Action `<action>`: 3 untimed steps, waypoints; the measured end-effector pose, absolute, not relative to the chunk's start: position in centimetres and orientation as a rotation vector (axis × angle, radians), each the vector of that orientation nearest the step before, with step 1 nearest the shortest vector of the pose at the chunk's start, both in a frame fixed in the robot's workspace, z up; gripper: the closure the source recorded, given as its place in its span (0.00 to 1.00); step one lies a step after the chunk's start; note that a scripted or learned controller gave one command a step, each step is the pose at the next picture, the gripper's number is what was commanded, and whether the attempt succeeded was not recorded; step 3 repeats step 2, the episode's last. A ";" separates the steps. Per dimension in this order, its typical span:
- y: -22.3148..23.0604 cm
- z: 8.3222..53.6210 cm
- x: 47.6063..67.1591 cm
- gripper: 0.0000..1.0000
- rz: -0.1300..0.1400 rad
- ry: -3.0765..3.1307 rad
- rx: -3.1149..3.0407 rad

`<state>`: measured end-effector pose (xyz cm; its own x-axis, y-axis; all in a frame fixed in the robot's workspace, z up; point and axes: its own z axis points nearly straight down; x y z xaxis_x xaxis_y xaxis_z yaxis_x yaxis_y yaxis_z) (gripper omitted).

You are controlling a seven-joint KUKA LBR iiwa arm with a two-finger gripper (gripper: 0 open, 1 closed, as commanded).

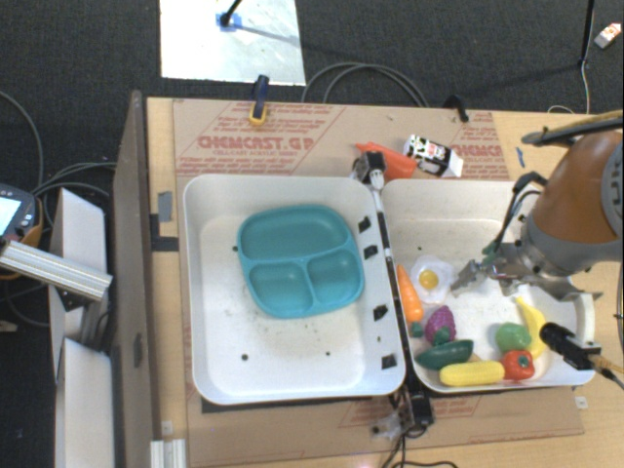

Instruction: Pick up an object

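Teal divided tray (297,260) inside the left white bin (210,359), toward 9 o'clock from centre. At 12 o'clock, silver sheet (231,27) on dark carpet (68,47). Yellow clamp (258,100) and orange clamp (383,162) along the cardboard bench top (322,130).

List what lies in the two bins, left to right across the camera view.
Teal divided plate → carrot → fried egg → purple eggplant → corn cob → red tomato → banana.
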<state>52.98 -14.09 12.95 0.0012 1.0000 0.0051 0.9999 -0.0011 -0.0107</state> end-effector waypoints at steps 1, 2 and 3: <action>-9.9 23.6 58.5 0.00 -0.015 -2.241 -2.217; -10.7 8.2 54.8 0.00 0.005 -2.215 -2.219; -10.7 8.2 54.8 0.00 0.005 -2.215 -2.219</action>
